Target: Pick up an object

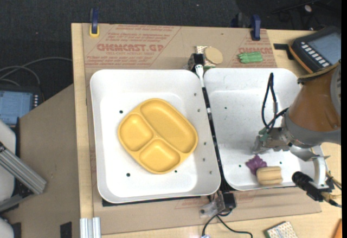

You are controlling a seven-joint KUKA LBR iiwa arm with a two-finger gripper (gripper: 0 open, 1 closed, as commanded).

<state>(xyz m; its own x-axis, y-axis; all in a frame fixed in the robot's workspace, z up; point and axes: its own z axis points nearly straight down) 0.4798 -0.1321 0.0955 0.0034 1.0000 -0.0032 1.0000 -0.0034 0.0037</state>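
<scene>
Right bin [238, 96], near corner: one purple object [254, 164] and one tan oblong piece [269, 175], touching or nearly so, the tan piece's long axis running left to right. Tool [265, 142]: low over the bin floor, just behind and slightly right of the purple object. Opening: cannot tell; nothing visibly held. Left bin [103, 123]: yellow divided tray [157, 135], well apart.

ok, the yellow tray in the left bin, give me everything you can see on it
The yellow tray is a rounded, glossy, plastic-looking dish with three compartments: a large one at the far right, a smaller one on the left, another at the near side. All hold nothing visible. It lies flat, right side up and turned at an angle, near the middle of the left bin, with nothing else touching it.
</scene>
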